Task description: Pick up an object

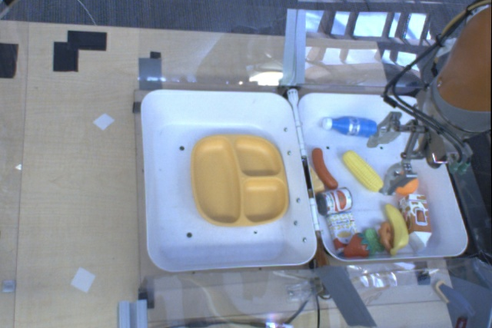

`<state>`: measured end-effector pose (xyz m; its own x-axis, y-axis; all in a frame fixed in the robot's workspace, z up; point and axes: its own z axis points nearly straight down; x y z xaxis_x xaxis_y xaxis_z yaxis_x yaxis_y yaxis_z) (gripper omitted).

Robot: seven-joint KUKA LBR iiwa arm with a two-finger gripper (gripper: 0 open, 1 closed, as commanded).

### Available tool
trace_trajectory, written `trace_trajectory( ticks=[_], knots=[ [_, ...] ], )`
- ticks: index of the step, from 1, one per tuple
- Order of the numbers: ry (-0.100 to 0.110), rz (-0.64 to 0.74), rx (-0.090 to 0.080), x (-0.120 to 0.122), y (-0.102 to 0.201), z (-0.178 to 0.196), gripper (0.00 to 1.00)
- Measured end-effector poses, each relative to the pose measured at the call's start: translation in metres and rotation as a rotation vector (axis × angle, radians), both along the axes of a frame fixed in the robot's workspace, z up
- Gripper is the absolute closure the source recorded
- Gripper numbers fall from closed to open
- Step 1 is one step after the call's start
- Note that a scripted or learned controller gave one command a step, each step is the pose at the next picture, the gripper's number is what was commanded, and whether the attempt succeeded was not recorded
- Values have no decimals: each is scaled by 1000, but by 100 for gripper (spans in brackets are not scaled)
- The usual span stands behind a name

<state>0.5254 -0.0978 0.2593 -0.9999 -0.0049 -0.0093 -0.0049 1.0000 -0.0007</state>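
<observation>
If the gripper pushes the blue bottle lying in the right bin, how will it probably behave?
The blue bottle lies on its side, so it is probably apt to roll on the smooth floor of the right bin. Its rounded body looks glossy, so it may slip from a loose pinch. It looks like small plastic, likely light and stiff.

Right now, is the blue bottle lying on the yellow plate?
No, the blue bottle lies in the right bin, while the yellow divided plate sits alone in the left bin.

Two white bins (154, 188); one yellow tray (238, 179); one bottle (350, 126); one corn cob (361, 170).
</observation>
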Motion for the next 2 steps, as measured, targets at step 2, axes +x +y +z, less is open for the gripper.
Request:
trace_trajectory(
  ticks=[2],
  knots=[
    [-4,-137,2,72,-9,-91,0]
  ],
)
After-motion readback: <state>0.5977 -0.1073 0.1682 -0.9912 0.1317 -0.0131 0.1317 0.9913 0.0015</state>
